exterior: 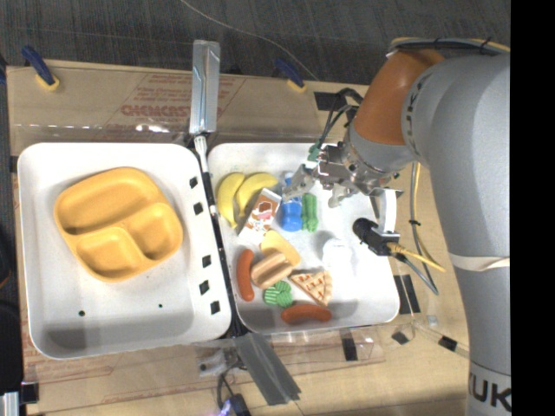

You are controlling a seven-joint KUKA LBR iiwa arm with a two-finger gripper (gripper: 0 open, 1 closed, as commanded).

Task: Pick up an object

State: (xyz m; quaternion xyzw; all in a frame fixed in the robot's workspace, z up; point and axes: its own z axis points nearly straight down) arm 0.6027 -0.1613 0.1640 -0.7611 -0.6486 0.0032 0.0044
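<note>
While my gripper (314, 183) hung over the right bin (368, 297), I could not tell how my jaws stood. Nothing looked lifted yet: bananas (236, 194), blue piece (291, 215) and hot dog (270, 269) lay there.

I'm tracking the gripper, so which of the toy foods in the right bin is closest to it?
The blue piece, just below the gripper; the sausages lie at the bin's front.
</note>
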